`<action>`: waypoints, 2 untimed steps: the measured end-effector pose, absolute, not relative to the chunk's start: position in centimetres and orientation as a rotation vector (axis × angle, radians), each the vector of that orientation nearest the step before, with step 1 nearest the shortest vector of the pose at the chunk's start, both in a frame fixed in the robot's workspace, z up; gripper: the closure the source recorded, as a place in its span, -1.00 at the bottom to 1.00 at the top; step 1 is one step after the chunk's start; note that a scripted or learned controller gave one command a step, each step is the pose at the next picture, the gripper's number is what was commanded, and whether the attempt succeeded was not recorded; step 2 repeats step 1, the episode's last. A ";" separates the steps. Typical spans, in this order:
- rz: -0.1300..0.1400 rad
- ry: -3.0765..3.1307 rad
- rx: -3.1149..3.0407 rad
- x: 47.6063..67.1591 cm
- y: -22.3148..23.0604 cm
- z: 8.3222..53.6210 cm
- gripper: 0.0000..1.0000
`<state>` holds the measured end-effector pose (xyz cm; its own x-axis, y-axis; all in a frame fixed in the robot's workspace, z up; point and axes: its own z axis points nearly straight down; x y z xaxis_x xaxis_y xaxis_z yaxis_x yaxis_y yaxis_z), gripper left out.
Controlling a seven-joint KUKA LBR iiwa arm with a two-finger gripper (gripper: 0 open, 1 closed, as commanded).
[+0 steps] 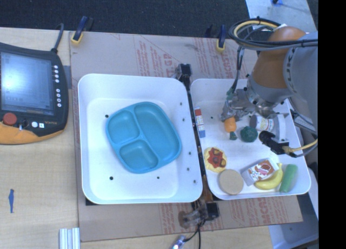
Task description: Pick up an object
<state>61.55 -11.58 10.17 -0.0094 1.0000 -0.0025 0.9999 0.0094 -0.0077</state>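
My pincer (233,114) hangs over the carrot (231,124); I cannot tell its state. Crowded by the green ball (248,134), it may slip.

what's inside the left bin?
The left bin holds one blue divided plate, lying flat with its three compartments bare. Whatever sits under the plate is covered. The toys lie in the right bin, where the gripper hangs.
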 end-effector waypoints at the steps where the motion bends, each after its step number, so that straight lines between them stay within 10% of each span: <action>1: 0.003 -2.225 -2.214 60.1 -6.3 19.2 1.00; 2: 0.003 -2.225 -2.214 60.1 -6.3 19.2 1.00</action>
